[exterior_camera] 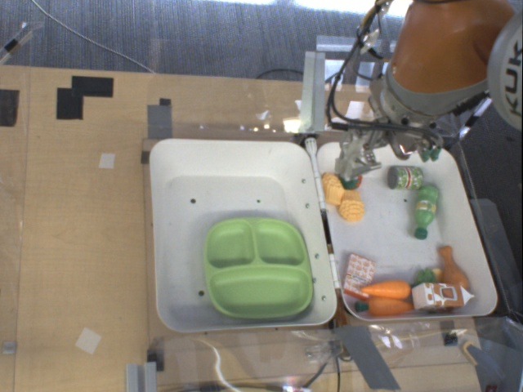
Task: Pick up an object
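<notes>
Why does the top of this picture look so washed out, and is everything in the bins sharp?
In the camera view, bright light blows out a strip along the top edge; the green plate and carrots look fairly crisp under soft, even light, while the pincer reads slightly smeared, and clear plastic at the bins' edges catches small glints.

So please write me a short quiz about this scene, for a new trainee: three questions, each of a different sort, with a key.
1. True or false: the green plate lies in the right bin.
2. Which thing is nearest the gripper?
A. the corn
B. the carrot
C. the green bottle
3. Fill in: the plate has ___ compartments.

Key
1. False. It lies in the left bin.
2. A. The corn lies just below the gripper, at the right bin's left side.
3. Three.
</notes>
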Controlling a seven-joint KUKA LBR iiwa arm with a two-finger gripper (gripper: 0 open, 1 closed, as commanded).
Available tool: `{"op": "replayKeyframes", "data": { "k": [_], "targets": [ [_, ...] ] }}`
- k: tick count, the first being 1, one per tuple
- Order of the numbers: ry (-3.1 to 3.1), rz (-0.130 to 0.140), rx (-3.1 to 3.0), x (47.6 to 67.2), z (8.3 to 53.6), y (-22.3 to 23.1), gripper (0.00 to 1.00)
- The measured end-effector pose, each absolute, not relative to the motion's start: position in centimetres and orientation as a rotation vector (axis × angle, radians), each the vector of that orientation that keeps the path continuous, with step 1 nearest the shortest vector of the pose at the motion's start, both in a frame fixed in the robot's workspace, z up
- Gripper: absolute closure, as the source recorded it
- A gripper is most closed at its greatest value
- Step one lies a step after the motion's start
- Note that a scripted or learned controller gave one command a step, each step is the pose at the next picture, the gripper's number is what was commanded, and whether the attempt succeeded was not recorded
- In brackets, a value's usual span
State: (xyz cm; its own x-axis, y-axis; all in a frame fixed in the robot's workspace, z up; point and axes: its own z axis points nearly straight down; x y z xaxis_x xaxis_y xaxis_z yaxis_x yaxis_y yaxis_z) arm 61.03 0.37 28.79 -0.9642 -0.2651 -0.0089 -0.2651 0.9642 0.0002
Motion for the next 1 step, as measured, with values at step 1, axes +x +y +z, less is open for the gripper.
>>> {"op": "replayKeyframes", "data": {
  "k": [1],
  "targets": [
    [3.092, 0.001, -0.422, 61.26, 30.15, 0.49, 1.00]
  ]
}}
